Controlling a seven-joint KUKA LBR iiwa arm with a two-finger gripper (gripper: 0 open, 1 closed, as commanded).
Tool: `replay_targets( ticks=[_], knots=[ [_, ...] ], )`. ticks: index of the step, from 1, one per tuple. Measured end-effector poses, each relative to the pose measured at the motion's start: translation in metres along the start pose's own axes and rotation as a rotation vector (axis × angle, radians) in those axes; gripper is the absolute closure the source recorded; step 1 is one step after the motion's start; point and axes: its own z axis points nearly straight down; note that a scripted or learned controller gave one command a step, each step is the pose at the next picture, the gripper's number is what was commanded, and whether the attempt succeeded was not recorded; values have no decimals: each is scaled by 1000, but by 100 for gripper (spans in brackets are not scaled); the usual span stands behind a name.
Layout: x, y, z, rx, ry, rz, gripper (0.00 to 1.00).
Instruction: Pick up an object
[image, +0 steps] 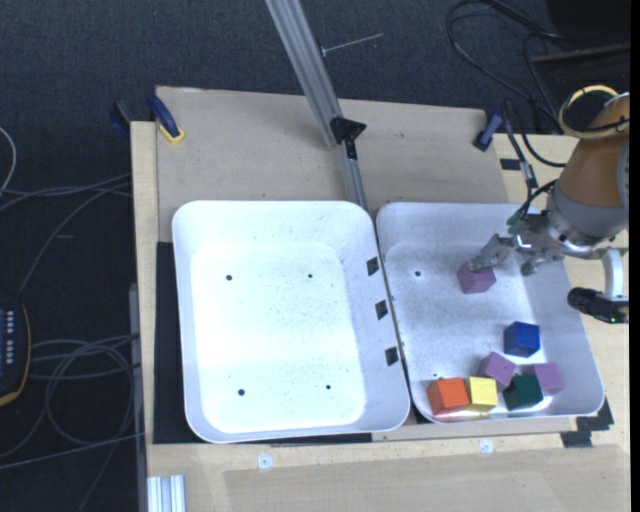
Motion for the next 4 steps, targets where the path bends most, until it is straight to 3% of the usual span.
replay_targets(
  ticks=[1,2,4],
  knots=[
    [-1,5,2,-5,-5,-2,0],
    [-1,7,-12,-13,-8,-2,100],
    [-6,25,-126,-4,-8,-2,100]
  ],
)
